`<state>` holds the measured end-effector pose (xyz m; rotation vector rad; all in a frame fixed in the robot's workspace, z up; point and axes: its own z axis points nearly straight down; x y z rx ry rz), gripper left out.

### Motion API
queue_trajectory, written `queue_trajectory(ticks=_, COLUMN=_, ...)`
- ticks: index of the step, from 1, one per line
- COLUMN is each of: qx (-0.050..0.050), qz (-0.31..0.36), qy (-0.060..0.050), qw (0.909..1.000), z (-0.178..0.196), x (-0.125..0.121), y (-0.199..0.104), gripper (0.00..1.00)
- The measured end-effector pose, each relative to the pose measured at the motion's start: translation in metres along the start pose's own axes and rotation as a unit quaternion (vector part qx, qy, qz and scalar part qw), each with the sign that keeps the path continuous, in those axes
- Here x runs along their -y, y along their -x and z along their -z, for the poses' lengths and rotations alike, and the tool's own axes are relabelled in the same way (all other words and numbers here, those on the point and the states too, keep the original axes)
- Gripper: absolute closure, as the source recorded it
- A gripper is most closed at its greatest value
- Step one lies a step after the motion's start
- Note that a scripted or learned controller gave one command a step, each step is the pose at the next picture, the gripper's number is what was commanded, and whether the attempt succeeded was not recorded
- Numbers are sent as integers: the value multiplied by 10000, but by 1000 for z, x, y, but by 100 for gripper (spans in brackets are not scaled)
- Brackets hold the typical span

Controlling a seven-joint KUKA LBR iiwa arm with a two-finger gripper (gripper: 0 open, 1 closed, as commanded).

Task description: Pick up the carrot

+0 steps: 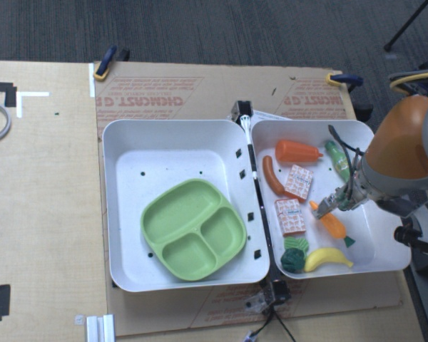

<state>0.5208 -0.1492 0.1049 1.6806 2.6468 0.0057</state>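
Fingers (327,209), grip unclear, touch the one carrot (333,225) beside two packets (298,182) and one banana (327,259)

- The arm (403,148) is cut off by the right edge, at three o'clock.
- Where the jaws meet the carrot (331,224), the tips blur together; open or closed cannot be told.
- The green bottle (337,157) is partly hidden behind dark cables.
- Print on the two small cartons (294,198) is too small to read.
- The tabletop (36,219) runs off the left edge.
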Motion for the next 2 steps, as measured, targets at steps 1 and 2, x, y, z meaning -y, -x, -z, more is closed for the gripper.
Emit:
queue_trajectory(ticks=1, qx=-17, qz=-542, qy=-33, qw=9985, z=29, x=30, y=-38, gripper=100)
queue_trajectory(ticks=2, qx=-7, qz=-1830, qy=-25, qw=9831, z=88, x=-4, y=-106, gripper=100)
